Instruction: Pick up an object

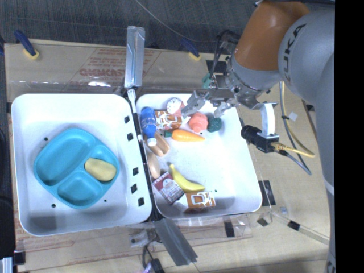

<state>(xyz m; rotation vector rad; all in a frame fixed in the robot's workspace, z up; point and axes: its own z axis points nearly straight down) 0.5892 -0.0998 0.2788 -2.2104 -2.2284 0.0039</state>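
Camera view: gripper (pixel 208 103) sits low over the far side of the right bin (pixel 242 169), fingers spread apart, nothing between them. Pink ball-like toy (pixel 197 122) lies just below the fingertips, touching or nearly so, can't tell which. Dark green round piece (pixel 215 124) just beside the right finger. Orange carrot (pixel 187 136) a bit nearer the camera than the pink toy, touching it. Small red-white box (pixel 168 119) and a white round dial thing (pixel 174 104) just left of the gripper, blue bottle (pixel 147 121) further left against the bin wall. Hot dog (pixel 160 145) near, below-left. Banana (pixel 185 180), dark packet (pixel 165 188) and orange carton (pixel 200 200) well apart from the gripper at the near end. Left bin (pixel 23 152) well apart, holds a blue divided tray (pixel 57 164) with a yellow lump (pixel 100 169) on it
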